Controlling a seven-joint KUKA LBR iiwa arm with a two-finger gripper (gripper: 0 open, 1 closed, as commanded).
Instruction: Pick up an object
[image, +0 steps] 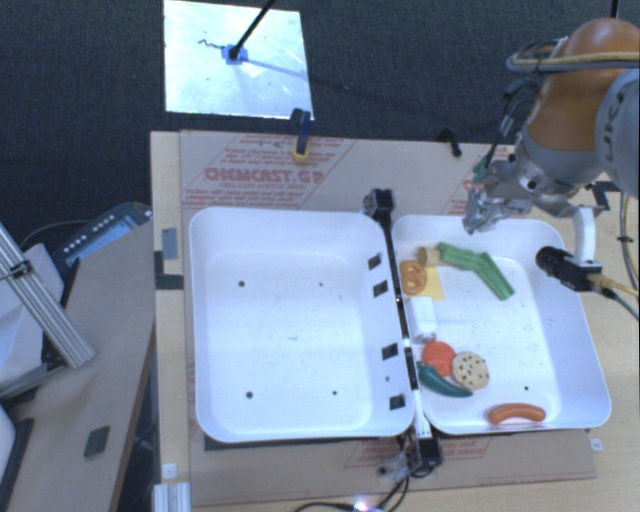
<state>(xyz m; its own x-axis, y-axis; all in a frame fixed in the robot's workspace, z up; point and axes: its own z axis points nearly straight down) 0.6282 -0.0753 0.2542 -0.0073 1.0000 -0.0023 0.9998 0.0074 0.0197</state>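
Seen from above at a slant: 2 shallow white bins side by side on a bench. Left bin bare white inside apart from a few small dark dots. Right bin carrying all the small toy items, clustered toward its left half. Arm reaching in from the right, orange band above grey wrist, bent down toward the right bin's far edge. Gripper poised at that far rim, apart from every item; too small and dark to make out the finger spread, so cannot tell whether wide or narrow, and nothing visible held. Among the contents, largest first: a green bent piece like a bean pod, lying near the far end, just below the gripper and the closest candidate. Then an orange sausage at the near edge, well apart from the rest. Then a dark green pepper-like piece touching a red round slice and a speckled cookie. Then a yellow square beside an orange pretzel-like ring, and a small white block between the groups. As for progress: by the look of it, nothing picked yet; descent, closing on 1 item and lifting all left to do.
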